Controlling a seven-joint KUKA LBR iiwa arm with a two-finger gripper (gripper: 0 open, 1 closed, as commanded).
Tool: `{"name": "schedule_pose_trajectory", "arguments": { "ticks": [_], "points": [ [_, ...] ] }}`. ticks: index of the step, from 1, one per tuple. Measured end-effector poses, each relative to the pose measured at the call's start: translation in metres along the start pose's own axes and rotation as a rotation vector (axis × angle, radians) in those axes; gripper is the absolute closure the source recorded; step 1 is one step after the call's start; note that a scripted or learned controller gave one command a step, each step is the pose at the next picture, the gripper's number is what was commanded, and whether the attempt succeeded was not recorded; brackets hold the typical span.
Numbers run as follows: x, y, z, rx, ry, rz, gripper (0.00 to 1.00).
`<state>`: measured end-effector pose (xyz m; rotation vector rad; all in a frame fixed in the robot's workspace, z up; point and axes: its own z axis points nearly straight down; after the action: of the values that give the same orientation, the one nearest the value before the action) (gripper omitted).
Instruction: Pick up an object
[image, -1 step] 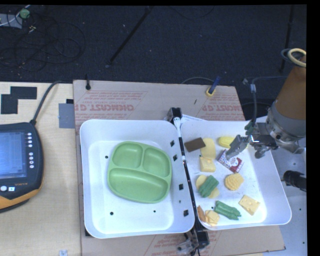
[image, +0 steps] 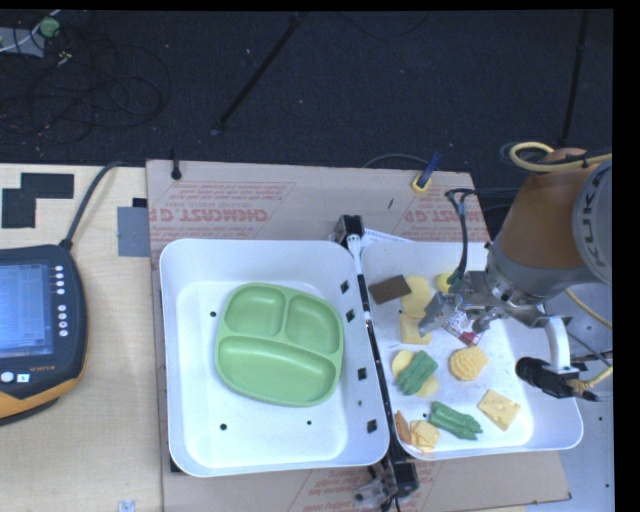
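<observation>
Jaws hovering over right bin, state impossible to tell; targeting light, stiff, slippery yellow toy, gripping across its sides.

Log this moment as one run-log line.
arm: over right bin | gripper: above toy food, nothing seen held | green tray: left bin

The green three-compartment plastic tray looks smooth with a soft sheen. Both shallow white plastic bins appear smooth and faintly glossy. Beneath them lies matt brown printed cardboard.
</observation>
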<state>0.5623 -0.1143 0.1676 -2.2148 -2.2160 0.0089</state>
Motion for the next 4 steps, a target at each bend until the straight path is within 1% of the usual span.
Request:
{"name": "schedule_pose_trajectory", "arguments": {
  "ticks": [1,2,3,4],
  "points": [
    [-0.04,-0.025,0.061,-0.023,-0.008,0.002,0.0],
    [0.012,0.036,0.074,-0.024,-0.006,-0.002,0.0],
    [0.017,-0.022,0.08,-0.007,0.0,0.002,0.0],
    [0.032,-0.033,0.08,-0.009,-0.002,0.001,0.0]
  ]
}}
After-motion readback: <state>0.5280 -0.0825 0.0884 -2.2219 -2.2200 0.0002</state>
